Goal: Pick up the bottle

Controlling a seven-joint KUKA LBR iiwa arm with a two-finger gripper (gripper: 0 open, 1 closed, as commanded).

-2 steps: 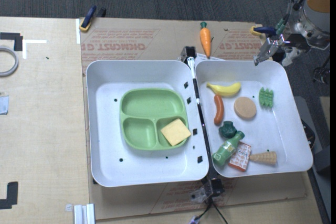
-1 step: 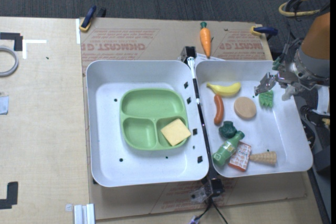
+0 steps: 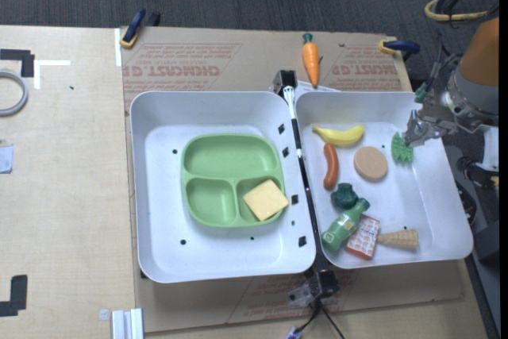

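The green bottle (image 3: pixel 343 225) lies on its side in the right bin (image 3: pixel 444 194), near that bin's front left corner, with its neck pointing up and to the right. A dark green broccoli piece (image 3: pixel 344 195) touches it from behind. My gripper (image 3: pixel 417 132) hangs over the bin's far right side, just above a leafy green toy (image 3: pixel 402 148), well away from the bottle.
The right bin also holds a banana (image 3: pixel 340 134), a sausage (image 3: pixel 330 165), a round tan biscuit (image 3: pixel 370 163), a red-and-white packet (image 3: pixel 363 238) and an ice cream cone (image 3: pixel 398 239). In the left bin, a green divided plate (image 3: pixel 232 180) bears a yellow cheese slice (image 3: pixel 265 200). A carrot (image 3: pixel 309 59) lies behind the bins.
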